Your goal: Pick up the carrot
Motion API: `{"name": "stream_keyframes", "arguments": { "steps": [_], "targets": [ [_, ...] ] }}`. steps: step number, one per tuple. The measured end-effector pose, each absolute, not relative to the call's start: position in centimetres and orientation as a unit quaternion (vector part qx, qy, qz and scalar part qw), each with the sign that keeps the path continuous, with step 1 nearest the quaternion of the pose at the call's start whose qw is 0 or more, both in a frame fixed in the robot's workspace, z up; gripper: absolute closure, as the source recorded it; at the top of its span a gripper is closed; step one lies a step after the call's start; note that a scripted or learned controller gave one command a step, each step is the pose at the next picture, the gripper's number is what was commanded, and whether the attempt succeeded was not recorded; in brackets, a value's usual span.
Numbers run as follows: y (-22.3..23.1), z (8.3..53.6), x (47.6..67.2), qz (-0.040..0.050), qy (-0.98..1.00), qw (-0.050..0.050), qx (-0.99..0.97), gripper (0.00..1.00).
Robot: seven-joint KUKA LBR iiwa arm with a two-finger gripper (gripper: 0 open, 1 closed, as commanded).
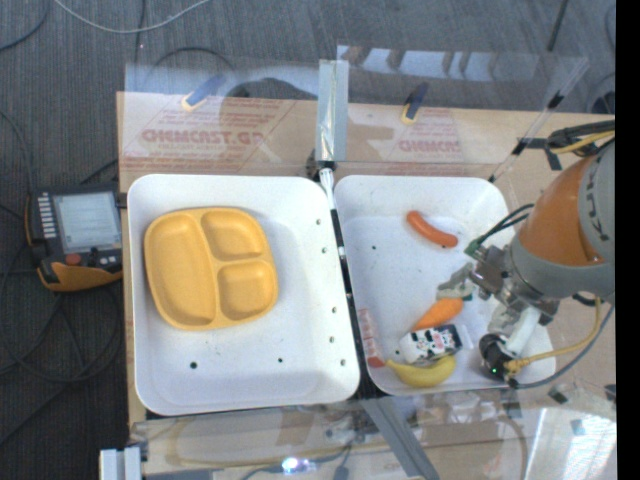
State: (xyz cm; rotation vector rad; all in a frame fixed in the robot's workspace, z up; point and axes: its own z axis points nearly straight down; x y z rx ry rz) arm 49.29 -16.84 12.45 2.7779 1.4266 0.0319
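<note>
While the carrot (pixel 438 314) lies in the right bin (pixel 390 200) above a banana (pixel 423 371), the gripper (pixel 465 281) hovers just beside it — finger state not discernible.

I'm looking at a robotics lab: loose cables (pixel 110 13) on grey carpet (pixel 60 108), clear shields (pixel 460 68) around a plywood bench (pixel 230 138).

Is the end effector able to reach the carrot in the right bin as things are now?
Probably yes. The end effector is right beside the carrot, near its upper right end, with nothing between them. The black-and-white toy and the banana lie close below the carrot and could crowd a grasp from that side.
</note>
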Motion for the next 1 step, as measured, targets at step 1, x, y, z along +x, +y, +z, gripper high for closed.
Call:
{"name": "stream_keyframes", "arguments": {
  "steps": [1],
  "targets": [
    [-16.82, 12.42, 49.27, 0.0099, 0.457, 0.009, 0.89, 0.0]
  ]
}}
